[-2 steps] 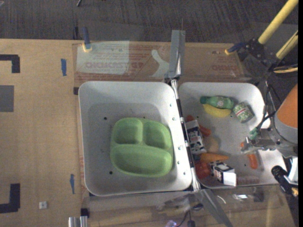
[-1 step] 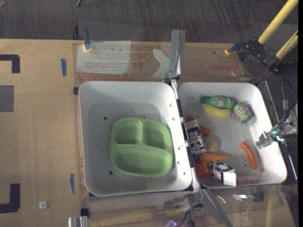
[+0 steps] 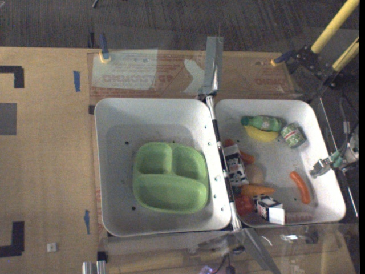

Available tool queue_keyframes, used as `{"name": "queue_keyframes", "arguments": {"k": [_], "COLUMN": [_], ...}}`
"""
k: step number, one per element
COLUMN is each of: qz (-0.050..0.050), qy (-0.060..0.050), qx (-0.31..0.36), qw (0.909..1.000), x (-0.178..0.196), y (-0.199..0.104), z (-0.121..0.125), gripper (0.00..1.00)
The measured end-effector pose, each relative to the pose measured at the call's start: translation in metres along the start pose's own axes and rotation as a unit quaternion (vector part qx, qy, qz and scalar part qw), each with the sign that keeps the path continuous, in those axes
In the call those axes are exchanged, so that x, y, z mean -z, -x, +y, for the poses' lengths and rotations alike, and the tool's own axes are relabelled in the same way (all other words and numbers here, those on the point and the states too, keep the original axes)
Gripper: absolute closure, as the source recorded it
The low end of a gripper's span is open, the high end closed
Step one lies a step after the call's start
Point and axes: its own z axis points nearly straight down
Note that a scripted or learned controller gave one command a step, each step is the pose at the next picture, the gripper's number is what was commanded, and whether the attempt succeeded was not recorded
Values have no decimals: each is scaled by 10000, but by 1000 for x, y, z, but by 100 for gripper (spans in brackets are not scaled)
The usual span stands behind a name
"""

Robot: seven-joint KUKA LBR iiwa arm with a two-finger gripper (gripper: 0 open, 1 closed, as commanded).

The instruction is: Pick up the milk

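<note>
Bench (image 3: 45, 170): a flat, tan, cardboard-coloured surface spanning the view from the left edge. Two shallow white bins rest directly on it, side by side and touching along their inner rims: the left bin (image 3: 114, 124) and the right bin (image 3: 319, 124). Black tape marks (image 3: 12, 76) lie near the far-left edge, and another black corner mark (image 3: 14, 238) lies at the near left. Short blue tape strips (image 3: 76, 80) are stuck left of the left bin, one far and one near. A clear sheet with printed lettering (image 3: 125, 73) lies flat on the bench just beyond the bins.
</note>
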Motion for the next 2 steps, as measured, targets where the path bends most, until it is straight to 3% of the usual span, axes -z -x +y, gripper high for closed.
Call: {"name": "queue_keyframes", "arguments": {"k": [1, 2], "qz": [-1, -22], "qy": [7, 29], "qx": [1962, 1955], "qw": [9806, 9807], "x": [37, 47], "y": [-26, -25], "z": [7, 9], "gripper": [100, 100]}}
